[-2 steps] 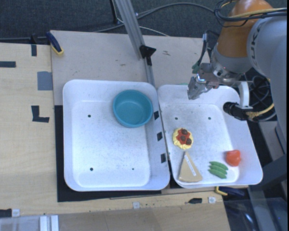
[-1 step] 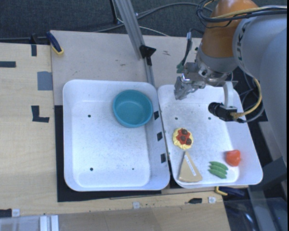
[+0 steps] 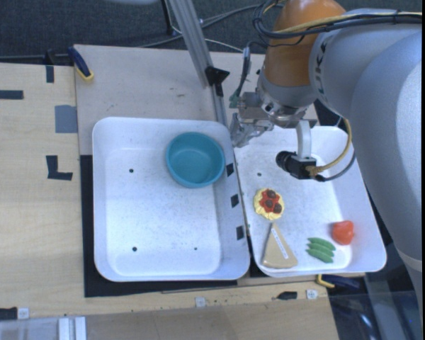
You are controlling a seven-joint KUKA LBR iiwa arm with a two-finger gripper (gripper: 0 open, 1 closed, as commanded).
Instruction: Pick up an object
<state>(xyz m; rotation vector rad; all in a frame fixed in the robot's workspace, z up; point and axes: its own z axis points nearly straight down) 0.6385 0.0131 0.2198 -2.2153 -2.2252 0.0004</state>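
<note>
1. I see the grey arm with its orange band (image 3: 301, 13) reaching in from the right, with the hand (image 3: 246, 134) hanging over the near-left corner of the right shallow white plastic bin (image 3: 354, 264), just beside the rim it shares with the left bin.
2. I cannot tell whether the hand is apart or together; nothing shows between its tips.
3. The left shallow white plastic bin (image 3: 127, 253) holds a round teal plastic bowl (image 3: 195, 159), upright, near its far right corner.
4. In the right bin, a small yellow disc topped with red and dark pieces (image 3: 269, 203) lies near the middle.
5. Just below it lies a tan wedge-shaped toy slice (image 3: 277, 250), its tip touching or nearly touching the disc.
6. A green pod-like toy (image 3: 321, 249) sits just right of the wedge, and a small red-orange toy (image 3: 343, 231) lies near it, toward the bin's right rim.
7. Both bins rest side by side on the light wooden bench (image 3: 28, 190).
</note>
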